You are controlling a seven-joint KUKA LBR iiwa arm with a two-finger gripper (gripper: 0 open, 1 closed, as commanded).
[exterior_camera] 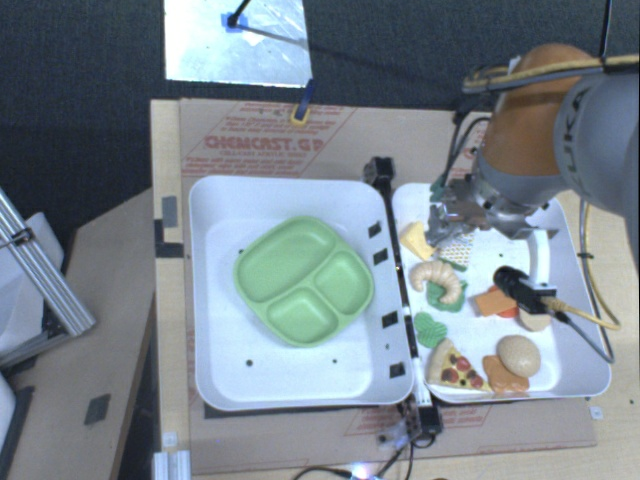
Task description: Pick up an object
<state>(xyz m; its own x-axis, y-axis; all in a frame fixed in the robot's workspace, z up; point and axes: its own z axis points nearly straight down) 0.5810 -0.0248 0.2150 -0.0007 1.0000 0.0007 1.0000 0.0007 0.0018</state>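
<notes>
My gripper (450, 232) reaches down into the upper left part of the right bin (575, 368). It hangs just right of a yellow cheese wedge (414, 239) and above a tan croissant (440, 276). A small green-and-white piece (457, 257) lies right below the gripper, partly hidden by it. Whether anything is in the gripper cannot be seen.
The right bin also holds a green leaf (432, 328), a pizza slice (455, 366), an orange block (492, 303), a beige egg-like piece (518, 353) and an orange piece (506, 377). The left bin (215, 268) bears a green divided plate (304, 280). A black-clipped divider (395, 268) separates the bins.
</notes>
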